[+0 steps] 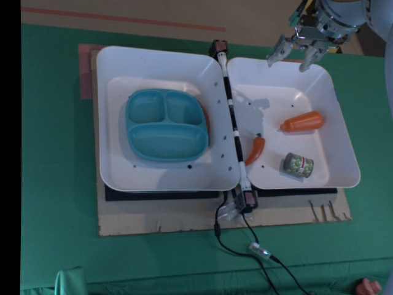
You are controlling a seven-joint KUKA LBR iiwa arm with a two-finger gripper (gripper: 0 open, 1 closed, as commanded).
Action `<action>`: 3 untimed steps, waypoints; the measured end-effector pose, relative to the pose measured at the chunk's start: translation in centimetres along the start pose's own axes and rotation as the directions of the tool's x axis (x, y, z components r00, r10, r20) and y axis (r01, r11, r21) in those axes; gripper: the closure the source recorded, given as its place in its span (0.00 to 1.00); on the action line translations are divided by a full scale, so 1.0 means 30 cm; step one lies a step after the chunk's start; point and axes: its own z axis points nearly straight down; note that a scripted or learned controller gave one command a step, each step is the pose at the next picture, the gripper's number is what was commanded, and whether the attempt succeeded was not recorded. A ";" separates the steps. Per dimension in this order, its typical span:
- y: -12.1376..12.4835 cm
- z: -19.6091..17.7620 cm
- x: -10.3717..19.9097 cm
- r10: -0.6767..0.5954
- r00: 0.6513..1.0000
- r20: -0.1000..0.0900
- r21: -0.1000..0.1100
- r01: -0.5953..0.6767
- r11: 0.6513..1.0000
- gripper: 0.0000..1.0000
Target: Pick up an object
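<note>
In the right bin (334, 94) lie an orange bottle (302, 122) on its side, a small orange-red chili pepper (255, 149) near the divider, and a small can (298, 165) with a green label. My gripper (291, 57) hangs above the bin's far edge, open, with nothing between its fingers. It is well apart from all three objects.
The left bin (116, 63) holds a teal divided plate (166, 125). A black-and-white bar (232, 112) runs between the bins. Cables (255, 247) trail over the green cloth at the front. Both bins rest on a cardboard sheet (123, 223).
</note>
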 end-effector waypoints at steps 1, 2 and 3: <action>-0.020 0.324 0.040 0.000 1.000 0.001 0.000 0.000 1.000 0.00; -0.087 0.445 -0.017 0.000 1.000 0.001 -0.004 0.000 1.000 0.00; -0.284 0.451 0.013 0.001 1.000 0.007 -0.023 0.000 1.000 0.00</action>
